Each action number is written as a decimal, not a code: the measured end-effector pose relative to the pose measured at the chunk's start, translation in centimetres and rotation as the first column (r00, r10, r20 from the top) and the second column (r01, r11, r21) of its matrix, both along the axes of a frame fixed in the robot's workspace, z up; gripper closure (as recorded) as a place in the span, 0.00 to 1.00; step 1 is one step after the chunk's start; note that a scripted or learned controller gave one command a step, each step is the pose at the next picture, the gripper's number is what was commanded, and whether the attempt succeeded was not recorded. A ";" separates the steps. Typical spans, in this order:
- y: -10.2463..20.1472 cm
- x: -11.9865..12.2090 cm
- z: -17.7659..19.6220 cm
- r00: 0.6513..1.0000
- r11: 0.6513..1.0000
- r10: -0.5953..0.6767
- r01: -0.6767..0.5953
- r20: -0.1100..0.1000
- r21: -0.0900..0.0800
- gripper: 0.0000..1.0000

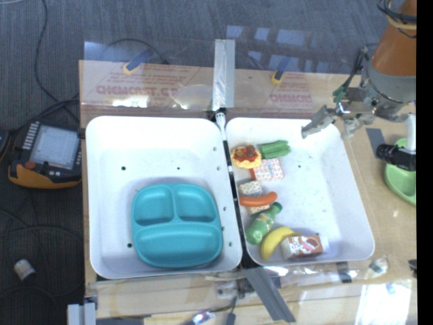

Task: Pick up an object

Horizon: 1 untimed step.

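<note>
Lying nearest the camera in the right bin [352, 202], a small brown carton [302, 246] rests against a yellow banana [272, 241], and a green bottle-shaped toy [260, 225] touches the banana's upper end. Just beyond them come a hot dog [258, 199], a little checked packet [249, 187], a red-and-white box [270, 170], then a round pizza-like toy [246, 156] beside a green vegetable [274, 148] — all crowded along the bin's left wall. Across the divider, the left bin [115, 147] bears a teal divided plate [177, 224]. Farther back, the gripper [336, 118] hangs above the right bin's far right corner, well apart from the toys — nothing sits between its fingers, which look spread apart. Above it rises the grey arm with its orange band [398, 49].
</note>
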<state>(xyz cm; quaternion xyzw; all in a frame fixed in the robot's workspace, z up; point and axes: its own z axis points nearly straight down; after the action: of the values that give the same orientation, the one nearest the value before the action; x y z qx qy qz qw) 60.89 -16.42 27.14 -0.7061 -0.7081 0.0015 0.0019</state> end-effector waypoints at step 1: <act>0.6 4.3 -7.7 0.999 0.999 -0.033 0.033 -0.001 -0.004 0.00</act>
<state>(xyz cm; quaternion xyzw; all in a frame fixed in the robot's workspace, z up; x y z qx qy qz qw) 65.20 -15.81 19.44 -0.7175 -0.6965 0.0032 0.0011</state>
